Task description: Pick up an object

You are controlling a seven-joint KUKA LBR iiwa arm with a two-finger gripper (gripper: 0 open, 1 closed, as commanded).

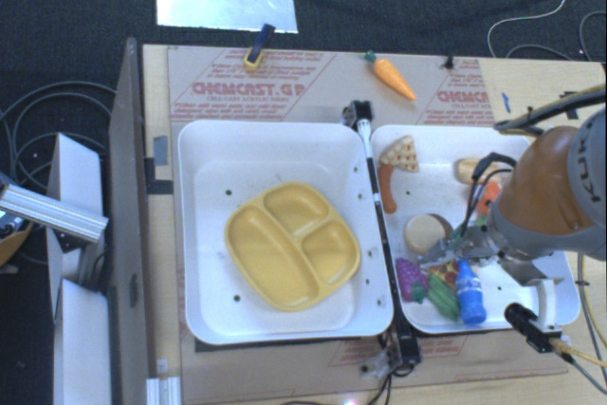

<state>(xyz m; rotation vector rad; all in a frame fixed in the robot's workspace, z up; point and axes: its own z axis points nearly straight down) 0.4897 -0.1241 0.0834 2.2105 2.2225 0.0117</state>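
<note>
White against printed brown board: noted the bench (pixel 313 82) first, then two shallow bins side by side on it. Found the left bin (pixel 211 204) taken up mostly by a yellow divided plate (pixel 292 245) lying flat. Found the right bin (pixel 432 136) crowded with small toys.

Saw the arm (pixel 550 190), grey with an orange-brown band, reaching in from the right over the right bin's near half. Placed the gripper (pixel 457 247) low among the toys. Could not tell whether spread or pressed together, nor saw anything clearly pinched.

Took the blue bottle (pixel 469 291) as the likeliest thing to pick up. Located it just near of the gripper, close against it, long axis running far to near, cap end toward the gripper. Judged that a short shift toward the near edge would be needed, with the close made across that axis.

Logged close neighbours: a green piece (pixel 441 296) touching the bottle's left side, purple grapes (pixel 408 278) further left, and a round tan piece (pixel 426 230) just left of the gripper. Judged a double grab possible.

Noted also a pizza slice (pixel 403 154) at the far left of that bin and a carrot (pixel 394 78) out on the bench.
</note>
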